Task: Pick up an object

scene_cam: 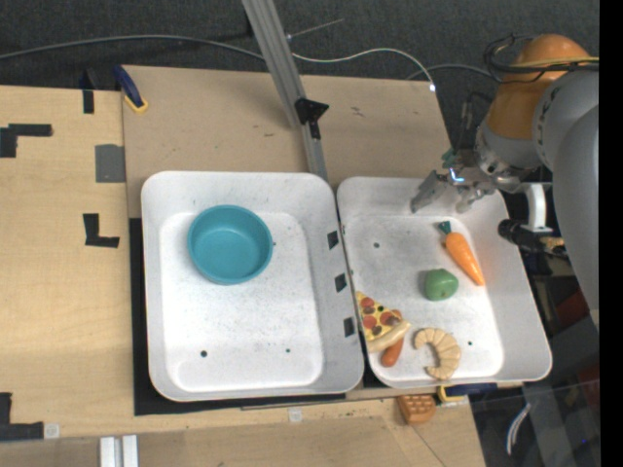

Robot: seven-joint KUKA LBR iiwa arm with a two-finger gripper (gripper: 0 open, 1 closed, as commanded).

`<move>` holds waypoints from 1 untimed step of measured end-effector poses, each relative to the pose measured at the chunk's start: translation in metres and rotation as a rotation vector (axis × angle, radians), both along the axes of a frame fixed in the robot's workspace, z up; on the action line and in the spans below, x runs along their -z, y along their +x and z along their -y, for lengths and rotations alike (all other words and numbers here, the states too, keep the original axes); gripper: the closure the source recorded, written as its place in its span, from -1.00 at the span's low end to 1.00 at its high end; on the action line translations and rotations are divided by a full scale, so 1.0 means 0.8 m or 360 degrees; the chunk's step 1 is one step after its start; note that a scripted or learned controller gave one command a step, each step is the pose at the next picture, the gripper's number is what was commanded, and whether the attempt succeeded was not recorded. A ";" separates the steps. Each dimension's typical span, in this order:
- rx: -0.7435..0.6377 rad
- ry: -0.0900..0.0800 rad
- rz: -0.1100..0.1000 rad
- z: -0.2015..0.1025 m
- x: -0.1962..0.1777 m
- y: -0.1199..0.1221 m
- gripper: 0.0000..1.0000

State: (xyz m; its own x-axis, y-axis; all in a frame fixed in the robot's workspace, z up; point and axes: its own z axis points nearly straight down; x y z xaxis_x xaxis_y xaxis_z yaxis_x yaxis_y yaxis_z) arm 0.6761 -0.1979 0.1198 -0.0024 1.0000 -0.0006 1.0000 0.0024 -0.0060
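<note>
- While two white bins sit side by side in the middle of the frame, the left bin (165,290) holds one thing, a blue bowl (230,244), standing upright in its upper left part.
- Between the bins run their touching rims, and a grey metal bar (282,71) slants down from the top edge of the frame to the upper end of that seam.
- Four things lie in the right bin (516,339): one pizza slice (380,319) by its lower left wall, one croissant (439,349) at lower centre, one green pepper-like piece (440,284) in the middle, and one carrot (461,255) to the upper right of that, lying at a slant with its green top pointing to the upper left.
- Under the bins lies a bench of pale wood (58,261) with black tape marks at the left of the frame, one blue clip (129,88) at upper left, and thin cables across dark floor along the top.
- At upper right the gripper (446,193) hangs over the upper part of the right bin, its two grey fingers (425,195) spread apart with nothing between them.
- Just below the gripper, near but not touching, is the carrot; the green piece lies further down, and the croissant and pizza slice are well apart from it.
</note>
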 end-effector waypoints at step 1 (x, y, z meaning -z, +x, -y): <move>-0.0003 -0.0004 0.0007 0.000 -0.017 0.002 1.00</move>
